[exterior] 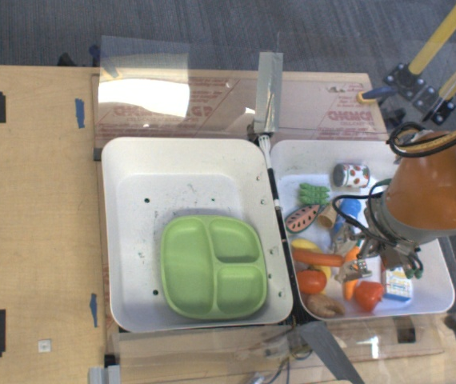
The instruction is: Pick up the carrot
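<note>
Reaching in from the right with the arm's orange band over the right bin [316, 152], and with the gripper [354, 264] low among the clutter near the front of it. Cannot tell whether the jaws stand wide or narrow, since wrist and cables hide them; nothing visibly held. Lying on the bin floor just to the gripper's left: the carrot [318, 257], a slim orange piece stretched roughly left to right, its right end next to the gripper, possibly touching it, though too crowded there to say. Crowded on all sides: a yellow piece [302, 246] just behind the carrot, a red tomato [311, 282] touching or nearly touching its front edge, a brownish lump [324, 305] further forward, a small carton [398, 285] off to the right. Sitting apart in the left bin [132, 182]: a green divided plate [212, 266], of no concern. Judging by its look, probably a toy carrot: light, stiff, smooth, likely slippery and apt to roll or squirt sideways under a pinch. Best taken across the narrow width at the thicker middle, jaws set square to its length, coming straight down so as not to nudge the tomato. Worth avoiding the tapered tip, where a hard, smooth cone would tend to slide out.
</note>
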### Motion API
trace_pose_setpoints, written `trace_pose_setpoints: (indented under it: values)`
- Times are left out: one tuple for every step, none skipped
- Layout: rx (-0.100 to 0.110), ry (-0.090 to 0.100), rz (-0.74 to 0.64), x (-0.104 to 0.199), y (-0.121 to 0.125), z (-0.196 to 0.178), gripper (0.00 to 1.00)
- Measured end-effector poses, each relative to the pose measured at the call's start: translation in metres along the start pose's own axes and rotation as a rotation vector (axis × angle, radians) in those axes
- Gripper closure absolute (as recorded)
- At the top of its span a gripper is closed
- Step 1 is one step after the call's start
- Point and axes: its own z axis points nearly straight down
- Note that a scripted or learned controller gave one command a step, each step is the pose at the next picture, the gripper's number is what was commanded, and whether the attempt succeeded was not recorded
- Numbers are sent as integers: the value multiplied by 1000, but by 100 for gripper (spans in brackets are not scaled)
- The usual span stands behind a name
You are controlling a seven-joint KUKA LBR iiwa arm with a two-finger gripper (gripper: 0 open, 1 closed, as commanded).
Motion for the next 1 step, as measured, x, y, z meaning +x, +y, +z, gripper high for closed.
trace_pose_setpoints:
  values:
    - [-4,21,168,-38,55,-83,100]
